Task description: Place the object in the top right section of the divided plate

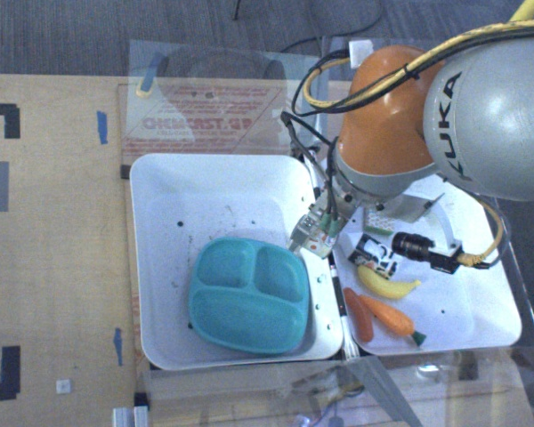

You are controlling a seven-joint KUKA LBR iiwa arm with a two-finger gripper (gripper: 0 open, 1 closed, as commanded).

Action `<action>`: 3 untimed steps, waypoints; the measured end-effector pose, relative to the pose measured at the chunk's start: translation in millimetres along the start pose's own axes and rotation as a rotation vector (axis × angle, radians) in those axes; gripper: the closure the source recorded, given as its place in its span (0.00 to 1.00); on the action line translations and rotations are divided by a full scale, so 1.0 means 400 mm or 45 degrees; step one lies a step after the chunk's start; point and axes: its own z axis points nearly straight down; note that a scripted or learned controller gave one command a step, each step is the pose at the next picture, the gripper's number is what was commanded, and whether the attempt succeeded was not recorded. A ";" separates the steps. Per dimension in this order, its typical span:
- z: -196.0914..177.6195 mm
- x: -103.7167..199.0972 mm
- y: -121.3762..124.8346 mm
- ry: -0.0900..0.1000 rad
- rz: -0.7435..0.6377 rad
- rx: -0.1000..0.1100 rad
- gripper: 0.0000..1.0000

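Note:
A teal divided plate [215, 324] lies in the lower part of the left white bin [169, 194], with two smaller sections at its top and one wide section below. My gripper [314, 233] hangs just above the plate's top right corner, close to the wall between the two bins. Nothing can be made out between its tips. In the right bin [481, 318] lie a yellow banana [387, 284] and an orange carrot [390, 315], with a second reddish-orange carrot [360, 318] beside it near the dividing wall.
The arm's orange band and grey body [400, 123] cover the upper part of the right bin. A clear plastic sheet with red lettering [200, 118] lies behind the left bin. Wooden bench top [53, 238] stretches to the left.

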 end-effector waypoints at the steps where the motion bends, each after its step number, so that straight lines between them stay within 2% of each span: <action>1: -0.008 -0.049 -0.012 -0.004 -0.012 -0.004 1.00; 2: -0.029 -0.054 -0.010 -0.005 -0.009 -0.005 1.00; 3: 0.069 0.072 -0.014 -0.001 -0.068 -0.001 1.00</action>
